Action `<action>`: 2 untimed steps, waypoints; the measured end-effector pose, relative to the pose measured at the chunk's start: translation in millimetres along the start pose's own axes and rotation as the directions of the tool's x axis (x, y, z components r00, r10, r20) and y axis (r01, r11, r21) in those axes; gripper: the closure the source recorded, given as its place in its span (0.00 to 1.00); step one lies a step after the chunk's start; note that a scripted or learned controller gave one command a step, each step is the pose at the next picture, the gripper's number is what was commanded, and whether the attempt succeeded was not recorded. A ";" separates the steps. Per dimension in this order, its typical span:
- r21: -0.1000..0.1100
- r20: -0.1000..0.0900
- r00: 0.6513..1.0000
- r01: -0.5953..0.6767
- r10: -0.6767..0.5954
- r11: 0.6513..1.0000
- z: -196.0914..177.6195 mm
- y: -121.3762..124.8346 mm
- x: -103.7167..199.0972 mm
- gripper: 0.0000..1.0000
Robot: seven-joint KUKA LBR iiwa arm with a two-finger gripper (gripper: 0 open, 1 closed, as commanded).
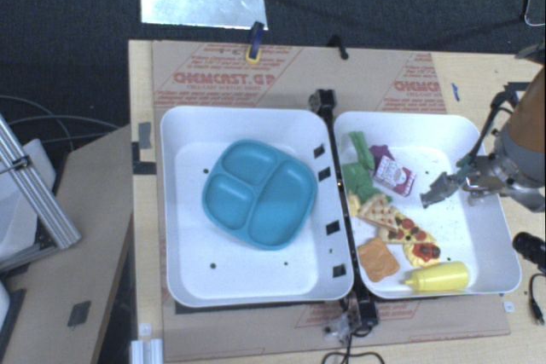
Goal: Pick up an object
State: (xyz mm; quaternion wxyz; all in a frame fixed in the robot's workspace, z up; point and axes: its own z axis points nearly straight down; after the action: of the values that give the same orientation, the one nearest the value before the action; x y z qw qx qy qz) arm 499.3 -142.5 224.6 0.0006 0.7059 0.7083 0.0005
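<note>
One gripper (433, 192) | over right bin (490, 256) | jaws' spread: cannot tell | nothing visibly held

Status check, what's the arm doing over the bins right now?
End effector over right bin, nothing visibly held. Nearest item: purple packet, to its left. Pizza slice and yellow bottle lie below. Approach unobstructed.

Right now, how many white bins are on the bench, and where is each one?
2. The left bin holds a blue divided plate. The right bin lies beside it and holds the toy food, with the gripper above it. I see no sign of another one hidden.
</note>
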 end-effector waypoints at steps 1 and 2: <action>-0.004 0.001 1.000 0.002 -0.002 1.000 -11.1 1.2 0.1 1.00; -0.007 -0.002 1.000 0.009 -0.009 1.000 -80.5 -11.1 75.1 1.00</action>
State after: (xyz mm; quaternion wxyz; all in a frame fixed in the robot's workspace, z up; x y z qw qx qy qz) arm 487.9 -67.4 305.1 0.0026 0.7026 0.7115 0.0036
